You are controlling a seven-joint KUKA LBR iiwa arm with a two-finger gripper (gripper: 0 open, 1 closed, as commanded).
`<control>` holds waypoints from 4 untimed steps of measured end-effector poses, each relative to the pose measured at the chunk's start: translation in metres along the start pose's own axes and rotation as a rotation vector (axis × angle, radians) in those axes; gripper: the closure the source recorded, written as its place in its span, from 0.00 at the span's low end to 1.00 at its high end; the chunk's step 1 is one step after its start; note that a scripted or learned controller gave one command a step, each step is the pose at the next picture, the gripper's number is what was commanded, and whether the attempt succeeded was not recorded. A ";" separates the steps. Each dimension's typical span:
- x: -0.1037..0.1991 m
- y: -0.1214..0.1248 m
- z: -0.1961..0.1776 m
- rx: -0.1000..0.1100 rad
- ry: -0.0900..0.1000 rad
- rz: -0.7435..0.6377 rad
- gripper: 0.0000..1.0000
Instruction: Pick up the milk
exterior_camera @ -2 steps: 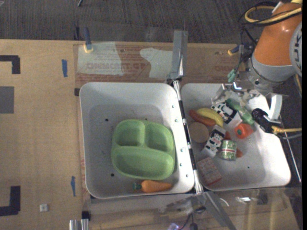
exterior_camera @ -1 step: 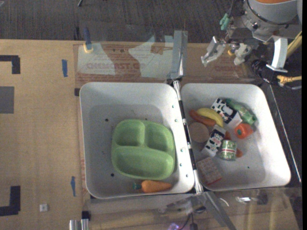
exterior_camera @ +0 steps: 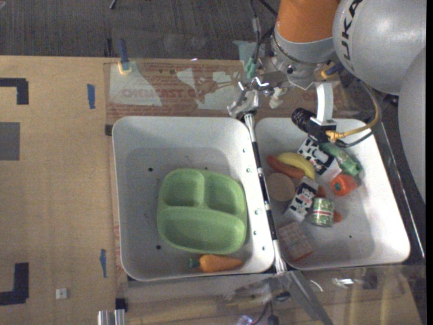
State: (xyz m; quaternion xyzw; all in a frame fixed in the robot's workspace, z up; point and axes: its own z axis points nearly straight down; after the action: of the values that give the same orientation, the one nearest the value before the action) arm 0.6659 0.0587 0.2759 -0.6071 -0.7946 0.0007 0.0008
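Lying at five o'clock from the hand (exterior_camera: 252, 99), milk (exterior_camera: 302, 201) pointing twelve-to-six; hand's openness impossible to tell.

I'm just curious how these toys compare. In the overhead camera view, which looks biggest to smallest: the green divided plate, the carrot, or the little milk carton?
1. Green divided plate, by far the largest.
2. Carrot and milk carton: too alike to rank; the carrot looks longer, the carton wider.
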 end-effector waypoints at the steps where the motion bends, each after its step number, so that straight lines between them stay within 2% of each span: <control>1: 0.074 0.020 0.114 -0.002 0.000 -0.042 0.00; 2: 0.073 0.022 0.102 -0.008 0.000 -0.041 1.00; 3: 0.050 0.015 0.124 -0.002 0.000 -0.054 1.00; 4: 0.040 0.010 0.150 -0.002 0.000 -0.016 1.00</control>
State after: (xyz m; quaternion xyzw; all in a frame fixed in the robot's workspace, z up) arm 0.6644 0.0997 0.1259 -0.6007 -0.7995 -0.0001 0.0004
